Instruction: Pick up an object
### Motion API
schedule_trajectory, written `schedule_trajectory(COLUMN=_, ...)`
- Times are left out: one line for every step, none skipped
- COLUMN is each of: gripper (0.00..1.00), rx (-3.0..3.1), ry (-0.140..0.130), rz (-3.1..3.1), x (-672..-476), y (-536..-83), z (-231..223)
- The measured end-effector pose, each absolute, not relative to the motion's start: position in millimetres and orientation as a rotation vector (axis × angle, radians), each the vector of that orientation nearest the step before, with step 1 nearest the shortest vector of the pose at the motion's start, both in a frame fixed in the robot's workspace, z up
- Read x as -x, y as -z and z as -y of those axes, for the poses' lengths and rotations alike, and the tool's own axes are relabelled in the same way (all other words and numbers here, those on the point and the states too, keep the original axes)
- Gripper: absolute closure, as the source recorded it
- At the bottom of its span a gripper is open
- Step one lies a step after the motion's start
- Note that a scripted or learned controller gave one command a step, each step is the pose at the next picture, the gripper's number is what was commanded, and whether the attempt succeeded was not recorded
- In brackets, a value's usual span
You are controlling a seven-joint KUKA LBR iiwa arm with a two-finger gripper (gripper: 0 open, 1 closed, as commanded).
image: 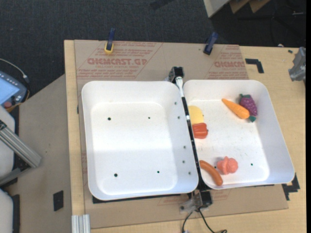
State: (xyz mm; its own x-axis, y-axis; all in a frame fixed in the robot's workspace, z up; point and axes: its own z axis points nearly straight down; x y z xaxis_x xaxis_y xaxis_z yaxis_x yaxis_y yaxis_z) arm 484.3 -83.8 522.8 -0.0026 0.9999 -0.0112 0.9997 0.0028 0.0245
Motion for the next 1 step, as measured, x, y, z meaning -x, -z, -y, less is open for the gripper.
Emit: schedule_trajectory(gripper=1.0, rx=-2.197, ry=-0.017, rz=-2.204, x=-485.2, y=-533.4, z=83.6)
